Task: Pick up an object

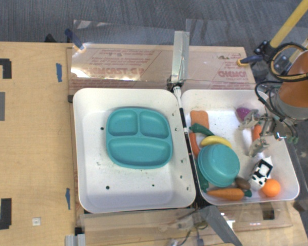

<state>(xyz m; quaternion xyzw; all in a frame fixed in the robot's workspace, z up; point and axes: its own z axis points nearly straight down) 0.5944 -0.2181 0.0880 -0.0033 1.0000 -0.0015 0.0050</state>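
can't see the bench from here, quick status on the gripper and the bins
Gripper low over right bin, no object seen between its fingers. Purple piece and black-and-white toy close by. Teal divided plate alone in left bin.

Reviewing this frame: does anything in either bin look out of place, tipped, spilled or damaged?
Nothing looks spilled or broken. The teal divided plate lies flat in the left bin. The right bin is crowded: the teal bowl sits tilted on a banana and carrot, so it could shift if nudged.
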